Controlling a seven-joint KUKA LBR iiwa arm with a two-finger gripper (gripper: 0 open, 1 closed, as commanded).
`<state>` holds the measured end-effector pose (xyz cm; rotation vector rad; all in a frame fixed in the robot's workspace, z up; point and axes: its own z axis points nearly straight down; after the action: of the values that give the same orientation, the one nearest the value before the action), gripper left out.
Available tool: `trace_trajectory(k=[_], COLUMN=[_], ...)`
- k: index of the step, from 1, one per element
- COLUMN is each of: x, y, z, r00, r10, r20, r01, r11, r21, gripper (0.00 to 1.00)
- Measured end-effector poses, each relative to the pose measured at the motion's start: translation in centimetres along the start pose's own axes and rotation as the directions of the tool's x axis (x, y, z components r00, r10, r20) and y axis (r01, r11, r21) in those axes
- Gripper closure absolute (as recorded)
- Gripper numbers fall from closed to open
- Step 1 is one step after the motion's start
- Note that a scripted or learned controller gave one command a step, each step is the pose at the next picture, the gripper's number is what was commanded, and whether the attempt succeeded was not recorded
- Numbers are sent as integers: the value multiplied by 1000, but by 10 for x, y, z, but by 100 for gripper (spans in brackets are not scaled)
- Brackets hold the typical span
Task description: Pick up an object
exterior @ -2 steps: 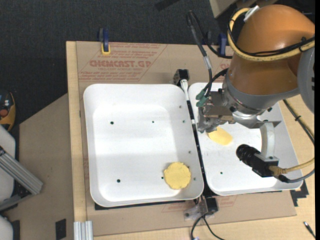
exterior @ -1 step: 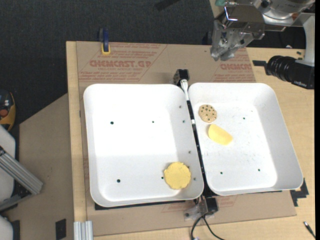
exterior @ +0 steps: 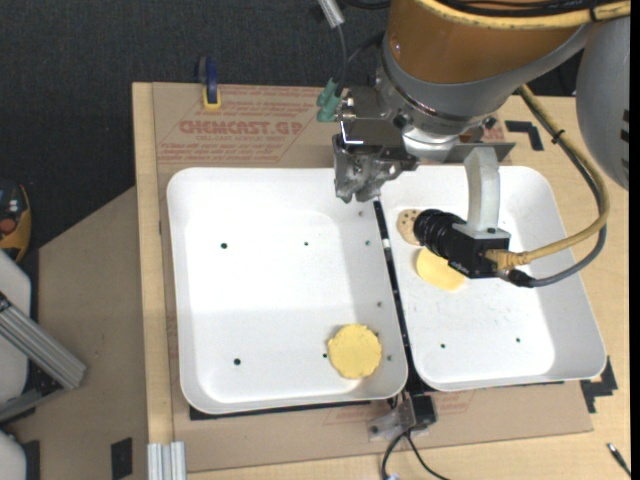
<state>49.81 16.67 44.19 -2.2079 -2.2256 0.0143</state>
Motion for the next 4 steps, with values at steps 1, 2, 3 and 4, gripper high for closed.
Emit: trace_trajectory(k=[1, 2, 3, 4], x=[-69, -2, -41, -39], y=[-2, -20, -18, -17], z=[-24, 74, 86, 98], r00=[1000, 1000, 1000, 1000], r10=[15, 1, 12, 9], r20=[-1, 0, -1, -1], r01=[-15, -1, -12, -9], r11=[1000, 1000, 1000, 1000], r21=[-17, 0, -6, -7], gripper=[100, 100, 100, 100])
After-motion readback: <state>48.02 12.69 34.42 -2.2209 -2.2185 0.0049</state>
